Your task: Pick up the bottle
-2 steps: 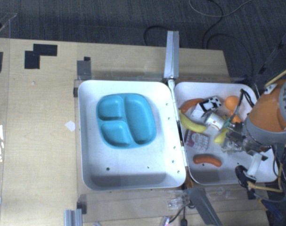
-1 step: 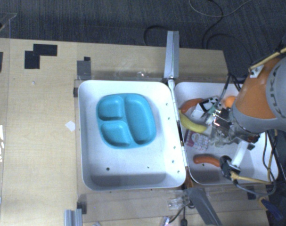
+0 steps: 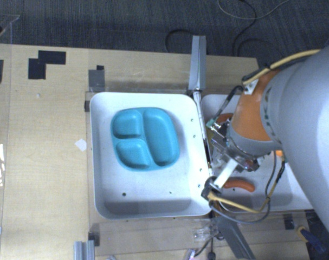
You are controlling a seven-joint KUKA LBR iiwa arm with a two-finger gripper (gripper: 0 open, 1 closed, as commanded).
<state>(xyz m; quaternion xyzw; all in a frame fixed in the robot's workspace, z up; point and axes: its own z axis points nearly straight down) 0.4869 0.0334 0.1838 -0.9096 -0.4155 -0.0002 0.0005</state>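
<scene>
1. You see the grey arm (image 3: 308,129) reaching in from the right, slanting over the right bin (image 3: 212,104) and covering most of it.
2. The orange band (image 3: 250,121) above the wrist sits over that bin's left half, and the wrist hardware (image 3: 229,151) below it hangs close to the wall shared by the two bins.
3. You cannot tell whether the jaws are released or clenched; the wrist hides them.
4. A reddish-orange elongated thing (image 3: 241,185) lies on the right bin's floor towards the near side, just below the wrist.
5. A second reddish scrap (image 3: 224,116) peeks out beside the band's left edge.
6. You cannot tell whether either of these is the bottle; the arm hides the rest of that bin.
7. The left bin (image 3: 107,196) holds a blue divided tray (image 3: 146,138) with three compartments, lying flat towards the far side, well apart from the arm.
8. Both bins rest on the pale wooden worktop (image 3: 45,145).
</scene>
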